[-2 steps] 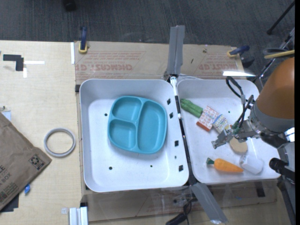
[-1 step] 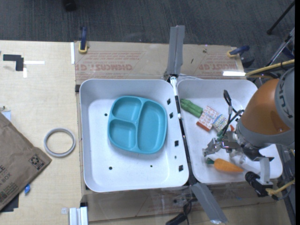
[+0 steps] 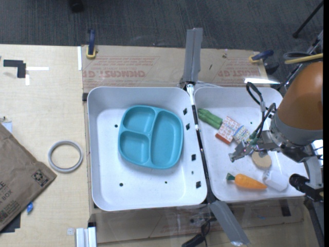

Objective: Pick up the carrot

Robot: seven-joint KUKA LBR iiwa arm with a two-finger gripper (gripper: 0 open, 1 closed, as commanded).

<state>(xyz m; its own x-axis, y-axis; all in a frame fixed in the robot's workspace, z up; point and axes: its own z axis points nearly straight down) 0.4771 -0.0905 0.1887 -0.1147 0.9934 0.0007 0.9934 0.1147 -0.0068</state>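
An orange carrot point(image 3: 248, 182) with a green top lies near the front edge of the right bin point(image 3: 222, 189). My gripper point(image 3: 240, 152) hangs in the right bin, above and a little behind the carrot, apart from it. Its fingers point(image 3: 235, 157) point left and look spread, with nothing between them. The grey arm with its orange band comes in from the right.
The right bin also holds a green vegetable point(image 3: 209, 118), two small printed packets point(image 3: 229, 129), a tan round piece point(image 3: 261, 161) and a white object point(image 3: 275, 179). A blue divided plate point(image 3: 151, 136) lies in the left bin point(image 3: 103, 153). A tape ring point(image 3: 66, 155) rests on the bench.
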